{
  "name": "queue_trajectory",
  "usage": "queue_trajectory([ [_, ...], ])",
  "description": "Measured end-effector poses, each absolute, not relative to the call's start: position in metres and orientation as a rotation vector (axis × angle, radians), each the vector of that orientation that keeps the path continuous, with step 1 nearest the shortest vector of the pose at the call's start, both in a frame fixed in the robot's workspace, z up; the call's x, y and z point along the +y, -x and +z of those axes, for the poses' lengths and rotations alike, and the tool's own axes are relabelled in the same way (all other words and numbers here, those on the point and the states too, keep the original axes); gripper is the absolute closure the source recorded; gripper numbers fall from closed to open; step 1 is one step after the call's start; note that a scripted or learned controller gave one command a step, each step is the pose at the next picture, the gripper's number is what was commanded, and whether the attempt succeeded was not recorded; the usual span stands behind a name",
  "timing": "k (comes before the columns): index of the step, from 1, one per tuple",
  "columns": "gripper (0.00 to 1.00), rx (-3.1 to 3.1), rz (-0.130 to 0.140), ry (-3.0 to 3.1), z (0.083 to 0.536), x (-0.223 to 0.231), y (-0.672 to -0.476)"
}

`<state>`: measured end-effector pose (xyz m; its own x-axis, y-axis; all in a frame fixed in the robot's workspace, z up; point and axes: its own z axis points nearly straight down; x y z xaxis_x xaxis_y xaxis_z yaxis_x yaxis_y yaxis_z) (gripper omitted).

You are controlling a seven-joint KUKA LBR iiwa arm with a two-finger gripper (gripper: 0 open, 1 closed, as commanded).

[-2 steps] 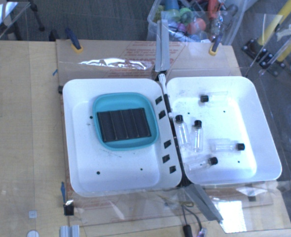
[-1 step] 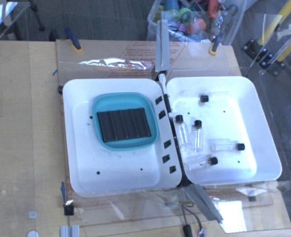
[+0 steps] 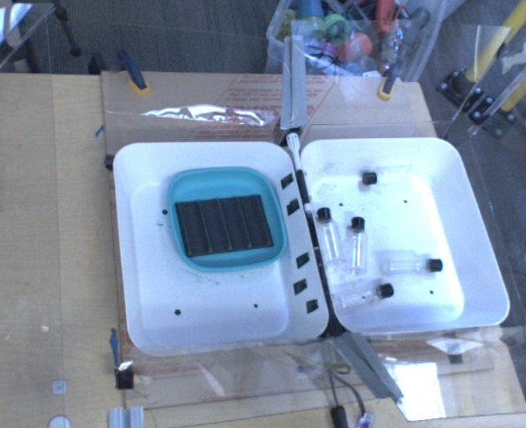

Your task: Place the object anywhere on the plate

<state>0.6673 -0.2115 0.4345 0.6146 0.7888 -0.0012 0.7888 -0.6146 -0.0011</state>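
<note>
A pale wooden bench [image 3: 40, 239] fills the near and left of the scene, with brown cardboard [image 3: 201, 96] laid on it at the far side. Beyond its far edge lies dark grey carpet [image 3: 174, 16], where a clear plastic tub [image 3: 370, 16] of colourful clutter stands far right.

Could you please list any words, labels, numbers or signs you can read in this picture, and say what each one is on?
No text can be read with confidence.
The brown cardboard sheet behind the two shallow white bins carries faint reddish print, too blurred to read.
The small clear glass vials with black caps show no label.
The teal plastic plate and its dark ribbed insert bear no marking.
</note>
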Motion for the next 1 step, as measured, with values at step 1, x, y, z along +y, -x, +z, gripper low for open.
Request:
queue_trajectory([
  [1, 0.0, -1.236, 0.001, 2.888, 0.4345, -0.2138, -0.6663],
])
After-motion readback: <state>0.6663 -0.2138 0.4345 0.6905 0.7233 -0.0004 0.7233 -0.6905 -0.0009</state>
